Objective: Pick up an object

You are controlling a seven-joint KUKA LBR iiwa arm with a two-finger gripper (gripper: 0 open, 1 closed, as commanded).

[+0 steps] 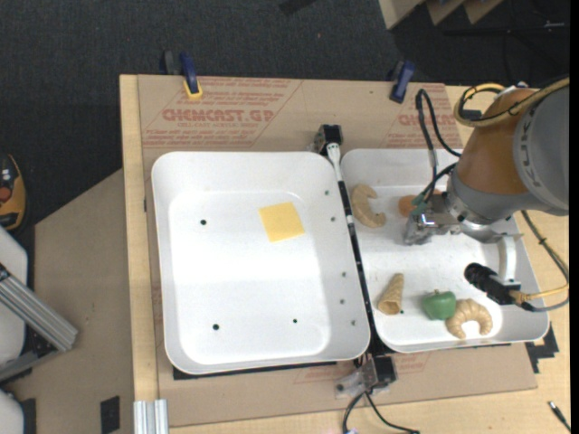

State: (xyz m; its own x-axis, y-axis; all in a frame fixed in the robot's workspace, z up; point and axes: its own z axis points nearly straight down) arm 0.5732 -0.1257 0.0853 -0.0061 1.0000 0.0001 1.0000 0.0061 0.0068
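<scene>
In the camera view the claw (418, 231) hangs low in the right bin (389, 165); whether it is wide or narrow I cannot tell. Just left of the claw lies a pale curved pastry (365, 205). Below the claw lie a cone (392, 294), a green pepper (439, 305) and a croissant (471, 318). Far left of the claw, a yellow square (281, 221) rests in the left bin (181, 269).
</scene>
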